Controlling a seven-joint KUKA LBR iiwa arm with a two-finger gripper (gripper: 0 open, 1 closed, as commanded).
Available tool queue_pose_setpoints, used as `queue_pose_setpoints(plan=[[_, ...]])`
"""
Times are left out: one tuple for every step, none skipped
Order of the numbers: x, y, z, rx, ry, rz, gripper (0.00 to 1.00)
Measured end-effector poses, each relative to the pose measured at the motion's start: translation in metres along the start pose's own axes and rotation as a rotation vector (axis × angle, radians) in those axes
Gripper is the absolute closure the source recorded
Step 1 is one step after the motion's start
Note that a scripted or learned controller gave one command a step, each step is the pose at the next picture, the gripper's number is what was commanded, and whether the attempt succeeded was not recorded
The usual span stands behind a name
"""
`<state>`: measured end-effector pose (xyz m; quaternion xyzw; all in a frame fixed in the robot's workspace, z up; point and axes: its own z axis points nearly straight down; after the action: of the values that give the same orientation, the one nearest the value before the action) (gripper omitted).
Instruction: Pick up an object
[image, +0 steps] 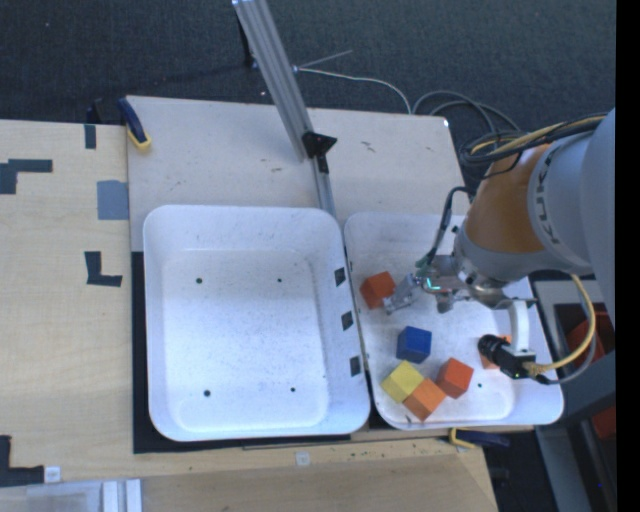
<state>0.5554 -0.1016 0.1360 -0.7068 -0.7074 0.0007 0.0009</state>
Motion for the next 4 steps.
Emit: queue_pose_setpoints(plan=[[0.009, -0.051, 0.047, 0.005, 0.001, 0.001, 0.00], [0.009, -0.049, 0.035, 0.003, 0.002, -0.001, 1.00], [0.053, 0.056, -0.060, -0.012, 0.000, -0.006, 1.00], [0.050, 0.052, -0.055, 0.000, -0.002, -0.001, 0.00]])
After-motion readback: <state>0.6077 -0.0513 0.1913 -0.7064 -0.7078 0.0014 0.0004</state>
